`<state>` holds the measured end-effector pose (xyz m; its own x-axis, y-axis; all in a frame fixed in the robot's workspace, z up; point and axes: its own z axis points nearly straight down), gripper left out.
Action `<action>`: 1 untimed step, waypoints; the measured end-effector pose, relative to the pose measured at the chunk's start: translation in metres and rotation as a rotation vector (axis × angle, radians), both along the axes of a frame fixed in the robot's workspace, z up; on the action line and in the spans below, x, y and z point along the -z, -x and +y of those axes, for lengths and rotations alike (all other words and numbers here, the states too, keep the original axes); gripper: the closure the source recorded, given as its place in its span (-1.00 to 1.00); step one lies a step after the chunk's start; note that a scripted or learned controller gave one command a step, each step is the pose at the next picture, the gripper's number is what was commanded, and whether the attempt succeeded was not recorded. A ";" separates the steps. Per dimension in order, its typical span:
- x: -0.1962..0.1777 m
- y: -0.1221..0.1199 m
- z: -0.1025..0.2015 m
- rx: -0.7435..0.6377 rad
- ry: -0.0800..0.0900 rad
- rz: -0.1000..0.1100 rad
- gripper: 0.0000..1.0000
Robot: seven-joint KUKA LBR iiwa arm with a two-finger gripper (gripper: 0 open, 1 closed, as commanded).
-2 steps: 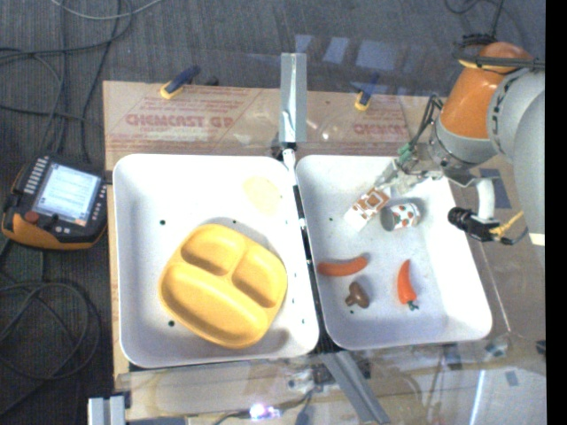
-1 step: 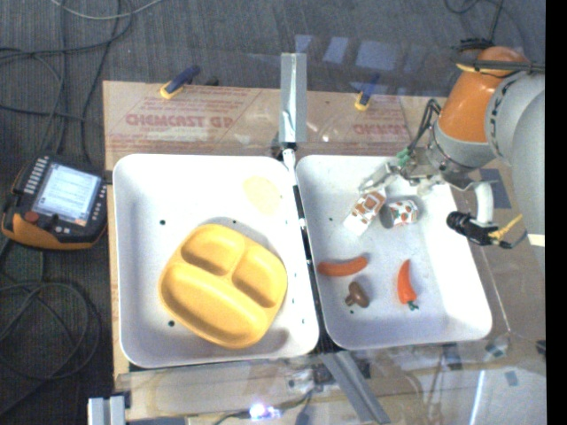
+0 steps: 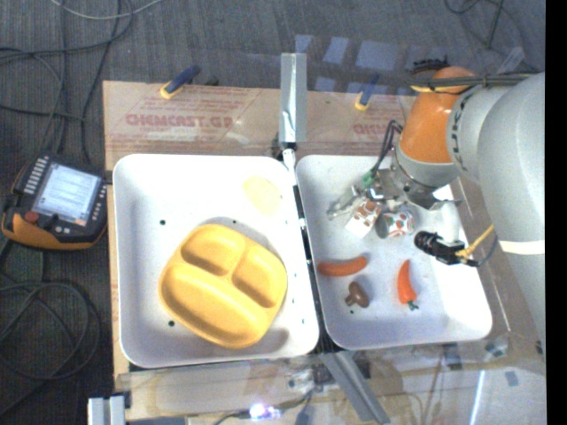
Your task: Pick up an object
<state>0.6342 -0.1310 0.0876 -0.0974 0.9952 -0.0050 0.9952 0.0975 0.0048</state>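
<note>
I see the arm (image 3: 496,140) reaching in from the right, its orange band (image 3: 430,135) above the right bin (image 3: 469,321). The gripper (image 3: 372,197) sits low over the far part of that bin, among a small cluster of things. I cannot tell from this view whether it is released, clenched or grasping anything.

Just beside the gripper, toward the near side, lies a white and red object (image 3: 363,218), next to a small round grey and red piece (image 3: 398,224); whether either touches the gripper is unclear. Nearer to me than the gripper, a sausage (image 3: 342,266) lies flat, with a brown lump (image 3: 357,295) just beyond it. A carrot (image 3: 406,283) lies near those, to the gripper's right.

Well to the gripper's left, the left bin (image 3: 142,184) holds a yellow divided tray (image 3: 223,283), turned upside down.
</note>
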 end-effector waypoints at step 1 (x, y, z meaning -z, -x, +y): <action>-0.010 -0.001 -0.002 0.001 0.002 -0.003 1.00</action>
